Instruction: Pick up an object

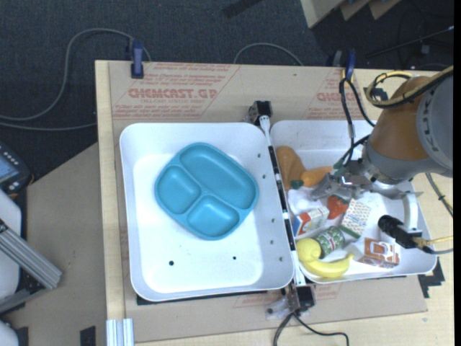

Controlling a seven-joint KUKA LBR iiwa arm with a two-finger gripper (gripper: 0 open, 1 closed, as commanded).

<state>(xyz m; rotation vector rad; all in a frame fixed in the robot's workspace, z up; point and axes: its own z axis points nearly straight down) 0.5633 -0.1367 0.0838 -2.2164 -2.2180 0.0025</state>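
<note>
Camera view: the gripper (337,184) hangs low over the right bin (317,130); whether it is spread or pinching, I cannot tell. Just below it lies a small red piece (337,207), probably light, stiff plastic, best nipped across its middle. A can (331,241), banana (323,262) and orange carrot-like toy (317,176) crowd close.

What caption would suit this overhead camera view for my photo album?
Robot claw lowered among toy foods in the right bin, near a banana; a blue divided plate lies in the left bin.
</note>
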